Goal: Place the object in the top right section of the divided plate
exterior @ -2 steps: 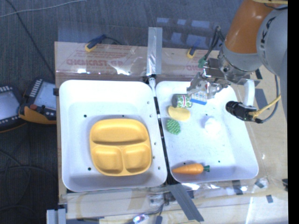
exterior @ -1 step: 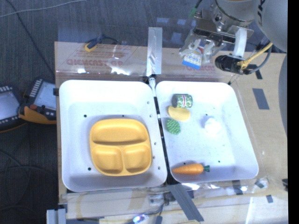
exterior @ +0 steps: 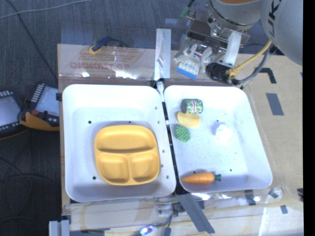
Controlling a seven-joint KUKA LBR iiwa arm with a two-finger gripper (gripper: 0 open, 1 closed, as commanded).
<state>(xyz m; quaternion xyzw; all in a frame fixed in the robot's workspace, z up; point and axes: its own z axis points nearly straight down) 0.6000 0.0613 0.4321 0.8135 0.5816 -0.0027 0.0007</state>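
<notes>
Yellow divided plate (exterior: 128, 154) in L bin, gripper (exterior: 193, 59) blurry

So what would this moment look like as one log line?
gripper: above bins' far edge, carrying nothing | yellow divided plate: left bin | orange toy carrot: right bin

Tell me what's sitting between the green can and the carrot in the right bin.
In the camera view, going from the green can down to the carrot: a yellow piece, then a green textured piece, then bare bin floor.
</notes>
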